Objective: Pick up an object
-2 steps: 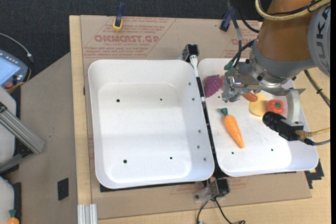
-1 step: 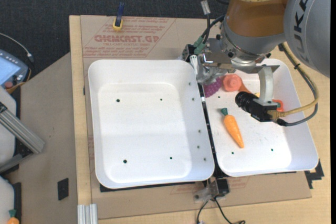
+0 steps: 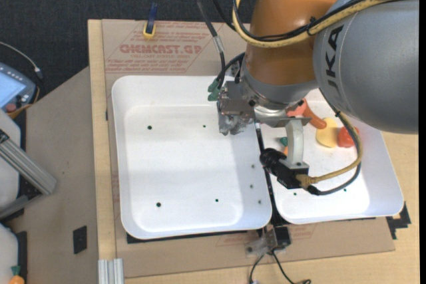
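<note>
The grey arm (image 3: 373, 50) and its orange band (image 3: 293, 3) hide much of the right bin (image 3: 346, 206). The left bin (image 3: 180, 163) lies open. The end effector (image 3: 234, 118) hangs over the shared rims; its state I cannot tell. Small orange and yellow objects (image 3: 329, 133) peek out in the right bin, partly covered.

The left bin (image 3: 133, 163) has lots of open room. The big arm (image 3: 333, 43) covers the right bin (image 3: 353, 203), blocking the upper right.
</note>
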You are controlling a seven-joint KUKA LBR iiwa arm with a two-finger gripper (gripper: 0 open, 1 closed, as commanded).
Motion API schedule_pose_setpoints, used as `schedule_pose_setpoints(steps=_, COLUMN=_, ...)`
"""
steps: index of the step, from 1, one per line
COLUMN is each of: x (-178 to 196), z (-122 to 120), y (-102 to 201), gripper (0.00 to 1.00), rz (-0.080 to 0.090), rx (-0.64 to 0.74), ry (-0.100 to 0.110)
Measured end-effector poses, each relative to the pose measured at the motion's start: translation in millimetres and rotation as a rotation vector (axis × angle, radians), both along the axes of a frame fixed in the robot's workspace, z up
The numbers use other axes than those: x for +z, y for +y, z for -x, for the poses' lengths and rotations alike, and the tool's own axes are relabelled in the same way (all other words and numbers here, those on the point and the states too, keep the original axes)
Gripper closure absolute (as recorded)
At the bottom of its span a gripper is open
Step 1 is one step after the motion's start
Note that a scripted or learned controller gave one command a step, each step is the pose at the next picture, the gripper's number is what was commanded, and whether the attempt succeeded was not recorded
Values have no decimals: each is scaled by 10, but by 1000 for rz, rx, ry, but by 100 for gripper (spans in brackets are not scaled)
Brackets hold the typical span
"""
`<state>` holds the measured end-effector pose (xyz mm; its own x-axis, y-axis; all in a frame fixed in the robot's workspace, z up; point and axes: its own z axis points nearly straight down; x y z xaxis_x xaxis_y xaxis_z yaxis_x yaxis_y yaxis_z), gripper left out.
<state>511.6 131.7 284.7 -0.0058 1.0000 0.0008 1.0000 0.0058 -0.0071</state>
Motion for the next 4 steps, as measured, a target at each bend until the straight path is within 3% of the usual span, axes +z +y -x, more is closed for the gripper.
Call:
schedule_pose_setpoints(steps=1, x=984, z=326, y=-470, gripper=100, rz=-1, rx=-9, ry=-18)
schedule_pose_setpoints(steps=2, x=807, z=79, y=-360, gripper=100, rz=1, rx=-5, ry=-10)
schedule_pose_setpoints(steps=3, x=665, z=95, y=679, gripper=100, rz=-2, rx=5, ry=-9)
schedule_pose_setpoints(steps=4, x=677, z=86, y=616, gripper=0, rz=0, rx=-5, ry=-9)
